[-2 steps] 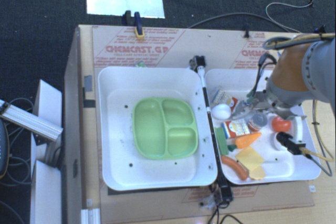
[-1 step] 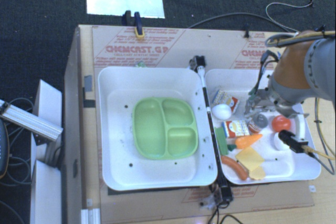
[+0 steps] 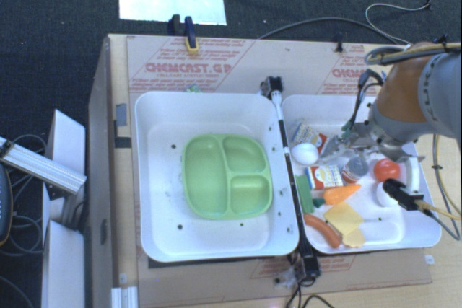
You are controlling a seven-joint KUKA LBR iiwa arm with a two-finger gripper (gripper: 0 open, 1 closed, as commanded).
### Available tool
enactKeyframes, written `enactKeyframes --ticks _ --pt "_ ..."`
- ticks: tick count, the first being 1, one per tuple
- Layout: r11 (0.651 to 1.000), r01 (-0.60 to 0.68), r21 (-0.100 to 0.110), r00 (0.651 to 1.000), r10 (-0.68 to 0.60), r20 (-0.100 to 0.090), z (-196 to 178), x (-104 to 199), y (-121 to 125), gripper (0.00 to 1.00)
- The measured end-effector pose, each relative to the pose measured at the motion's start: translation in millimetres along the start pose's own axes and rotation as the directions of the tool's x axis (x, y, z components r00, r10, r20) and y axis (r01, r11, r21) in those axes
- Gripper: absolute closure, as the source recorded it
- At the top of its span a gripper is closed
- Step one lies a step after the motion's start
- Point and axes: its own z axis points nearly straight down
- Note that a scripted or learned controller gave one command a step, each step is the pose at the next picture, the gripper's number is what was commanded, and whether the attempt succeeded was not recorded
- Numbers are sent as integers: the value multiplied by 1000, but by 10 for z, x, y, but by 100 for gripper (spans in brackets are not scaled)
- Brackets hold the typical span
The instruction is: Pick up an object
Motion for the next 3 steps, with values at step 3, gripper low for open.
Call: enactKeyframes --ticks 3 --pt "999 -3 37 1000 2 18 97 352 765 0"
